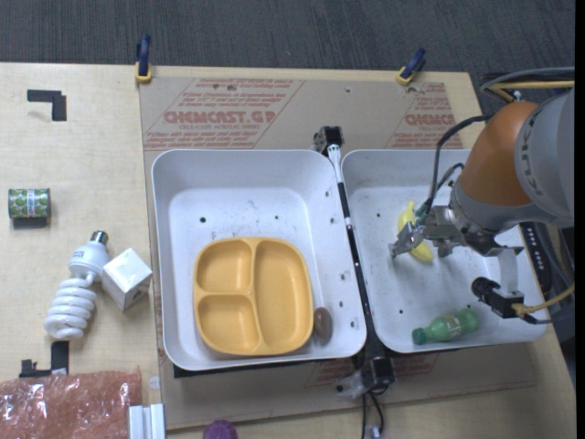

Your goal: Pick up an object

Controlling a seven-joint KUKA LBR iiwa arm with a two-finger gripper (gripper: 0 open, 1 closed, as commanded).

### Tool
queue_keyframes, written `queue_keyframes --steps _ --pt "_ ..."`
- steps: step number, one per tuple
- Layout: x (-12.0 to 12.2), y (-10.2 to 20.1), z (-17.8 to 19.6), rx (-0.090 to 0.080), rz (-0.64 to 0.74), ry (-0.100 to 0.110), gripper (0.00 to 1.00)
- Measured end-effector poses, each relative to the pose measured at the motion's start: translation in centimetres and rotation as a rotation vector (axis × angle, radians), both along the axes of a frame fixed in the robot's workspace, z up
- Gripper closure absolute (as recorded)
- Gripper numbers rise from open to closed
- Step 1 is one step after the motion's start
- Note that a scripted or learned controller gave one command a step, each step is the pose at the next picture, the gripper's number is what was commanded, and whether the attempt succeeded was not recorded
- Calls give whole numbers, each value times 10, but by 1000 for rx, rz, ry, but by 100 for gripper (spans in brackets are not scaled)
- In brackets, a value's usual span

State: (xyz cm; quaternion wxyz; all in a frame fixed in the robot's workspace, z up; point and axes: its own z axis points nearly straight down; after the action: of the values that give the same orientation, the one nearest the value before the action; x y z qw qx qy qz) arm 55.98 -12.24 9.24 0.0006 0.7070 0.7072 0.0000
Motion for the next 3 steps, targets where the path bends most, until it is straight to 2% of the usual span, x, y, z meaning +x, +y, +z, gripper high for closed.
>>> queue_keyframes --steps 1,2,3 --pt "1 -1 10 -1 0 -1 100" --pt "-66 8 101 0 -2 0 100" --pt "2 60 100 0 1 0 100"
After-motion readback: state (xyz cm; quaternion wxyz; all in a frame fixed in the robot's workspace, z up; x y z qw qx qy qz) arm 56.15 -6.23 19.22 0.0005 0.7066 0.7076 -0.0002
